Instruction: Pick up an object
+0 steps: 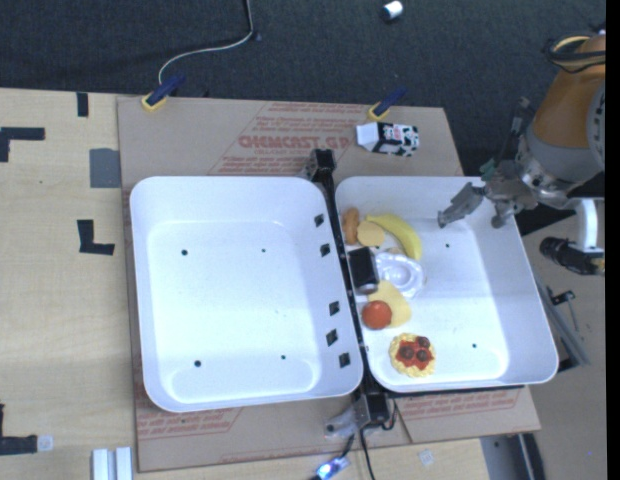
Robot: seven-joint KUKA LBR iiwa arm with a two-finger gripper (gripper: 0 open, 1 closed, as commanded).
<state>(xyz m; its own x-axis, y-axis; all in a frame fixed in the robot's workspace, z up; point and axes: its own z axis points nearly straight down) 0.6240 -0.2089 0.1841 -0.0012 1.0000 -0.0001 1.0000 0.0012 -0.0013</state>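
White bins (230,208) number two; one banana (398,232).

banana (398,232), tomato (377,314), tart (413,354) | in right bin (495,298), left side

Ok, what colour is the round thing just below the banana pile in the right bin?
Red, like a tomato; the camera view shows it clearly.

Around the bins, off the job

We see a cardboard sheet (290,138) with red print under both bins, two blue-and-yellow clamps (162,92) at its far edge, a small black-and-white carton (388,137) near the right one, and a white cable (215,43) on dark carpet.
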